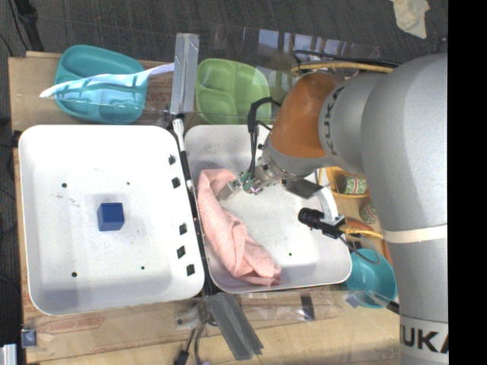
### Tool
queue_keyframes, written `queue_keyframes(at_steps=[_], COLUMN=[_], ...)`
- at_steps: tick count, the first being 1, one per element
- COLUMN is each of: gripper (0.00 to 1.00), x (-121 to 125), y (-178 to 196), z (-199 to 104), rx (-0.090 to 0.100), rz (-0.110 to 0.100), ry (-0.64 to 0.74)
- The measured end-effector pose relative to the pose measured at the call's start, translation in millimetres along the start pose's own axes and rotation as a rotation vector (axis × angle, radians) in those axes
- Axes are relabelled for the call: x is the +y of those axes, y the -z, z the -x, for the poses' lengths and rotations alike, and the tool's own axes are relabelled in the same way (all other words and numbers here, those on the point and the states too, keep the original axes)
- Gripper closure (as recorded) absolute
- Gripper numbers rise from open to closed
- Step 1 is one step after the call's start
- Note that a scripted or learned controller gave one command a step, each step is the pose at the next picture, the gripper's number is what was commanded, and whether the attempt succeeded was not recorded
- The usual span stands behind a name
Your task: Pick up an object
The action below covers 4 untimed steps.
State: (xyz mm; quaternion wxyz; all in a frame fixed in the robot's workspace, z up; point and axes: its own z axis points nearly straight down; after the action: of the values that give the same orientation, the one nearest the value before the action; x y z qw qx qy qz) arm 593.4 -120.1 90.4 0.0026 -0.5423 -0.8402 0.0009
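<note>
Low over the right bin (335,268), my gripper (249,182) sits at the upper end of the pink cloth (228,230), its tip right against the fabric's top fold; whether it is spread or closed I cannot tell from this angle, since the wrist and orange band (300,120) crowd over it. The cloth lies along the bin's left wall, a long rumpled strip running from my tip down to the near edge, where it bunches into a thicker heap. I judge it light, limp and not at all fragile, likely to sag and drag when lifted, so a raised ridge or fold is the place to pinch, not a flat patch that would slide away against the smooth white plastic. Beyond it, the bin floor is glossy and hard with rounded corners. Across the divider, the left bin (46,150) holds a small blue cube (111,216), rigid and sharp-edged, well apart from me. Past the bins' far edges lie a teal plastic scoop (99,82) and a green sectioned tray (228,86), both smooth moulded shapes.
</note>
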Motion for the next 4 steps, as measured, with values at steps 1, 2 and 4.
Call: queue_keyframes(at_steps=[1, 2, 4], gripper=[0.00, 0.00, 0.00], x=[-56, -4, -75], y=[10, -1, -1], z=[-38, -11, -53], rx=[0.000, -0.002, 0.001], rz=[0.001, 0.000, 0.000], ry=[0.016, -0.257, -0.113])
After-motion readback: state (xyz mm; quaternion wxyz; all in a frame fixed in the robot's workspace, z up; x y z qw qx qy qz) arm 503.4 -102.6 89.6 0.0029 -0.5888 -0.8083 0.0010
